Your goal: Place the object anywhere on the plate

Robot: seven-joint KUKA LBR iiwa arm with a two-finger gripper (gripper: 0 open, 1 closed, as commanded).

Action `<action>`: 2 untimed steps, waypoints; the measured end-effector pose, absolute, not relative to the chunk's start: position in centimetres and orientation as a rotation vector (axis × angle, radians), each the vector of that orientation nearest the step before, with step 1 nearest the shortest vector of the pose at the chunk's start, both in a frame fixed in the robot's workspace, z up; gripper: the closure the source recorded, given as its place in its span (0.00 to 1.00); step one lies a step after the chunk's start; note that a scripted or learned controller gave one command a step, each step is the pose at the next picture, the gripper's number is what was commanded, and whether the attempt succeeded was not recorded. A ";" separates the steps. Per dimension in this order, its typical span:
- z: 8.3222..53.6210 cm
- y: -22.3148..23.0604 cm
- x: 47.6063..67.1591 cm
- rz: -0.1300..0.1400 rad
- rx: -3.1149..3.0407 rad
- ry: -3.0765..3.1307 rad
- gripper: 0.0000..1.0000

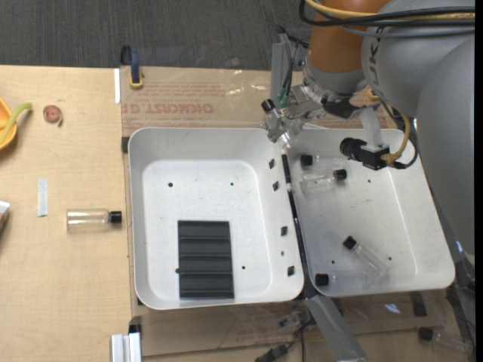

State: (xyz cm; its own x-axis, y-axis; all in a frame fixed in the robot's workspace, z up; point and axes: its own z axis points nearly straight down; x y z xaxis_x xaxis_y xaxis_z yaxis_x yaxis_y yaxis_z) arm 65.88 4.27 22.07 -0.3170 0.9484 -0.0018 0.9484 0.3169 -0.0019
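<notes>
A black ribbed plate (204,259) lies flat in the front part of the left bin (151,202). In the right bin (407,225) lie clear vials with black caps: one (321,179) near the back left and one (364,254) toward the front. My gripper (281,127) hangs over the back end of the wall between the two bins, well behind the plate and just left of the nearer vial. Nothing can be made out in it.
A small black piece (321,280) sits in the right bin's front left corner. On the wooden bench to the left lie another clear vial (92,217), a white strip (42,198), a red disc (51,114) and an orange object (6,127).
</notes>
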 end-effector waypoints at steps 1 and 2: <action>31.7 14.8 65.0 -0.003 1.823 2.558 1.00; 25.4 20.9 58.1 -0.007 1.716 2.633 1.00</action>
